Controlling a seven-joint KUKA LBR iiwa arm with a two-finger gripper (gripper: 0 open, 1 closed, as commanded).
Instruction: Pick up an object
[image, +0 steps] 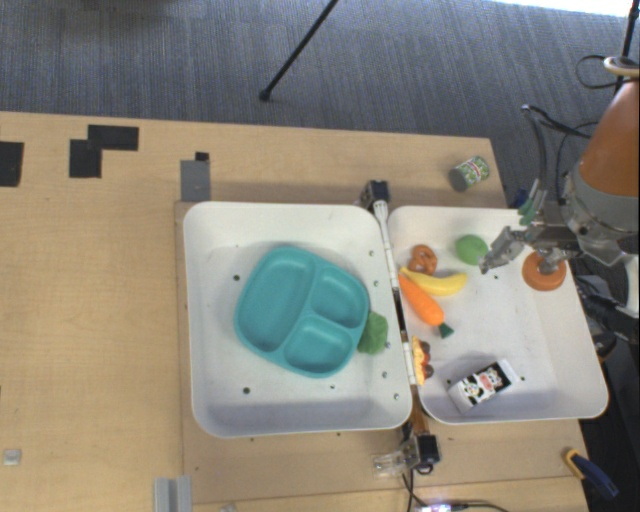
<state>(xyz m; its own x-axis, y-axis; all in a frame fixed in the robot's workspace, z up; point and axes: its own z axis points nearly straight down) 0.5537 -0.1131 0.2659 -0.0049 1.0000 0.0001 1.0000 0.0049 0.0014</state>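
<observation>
White bins: two are seen side by side on the counter (100, 330); the left bin (215, 400) bears a teal divided tray (300, 310) with a small green piece (374, 332) at its right edge.
Right bin (560, 380): a banana (438, 283), a carrot (424, 302), a brown round piece (423, 259), a green ball (471, 248), an orange disc (545, 272) and a small black-and-white carton (480, 384) are laid there.
Gripper (508, 248): it is held low over the right bin's far side, between the green ball and the orange disc.
Fingers: nothing is seen between them; whether they are open or closed cannot be told.
Done: the approach is judged made.
Left: a grasp and a lift are judged wanting, since every object lies in its bin.
</observation>
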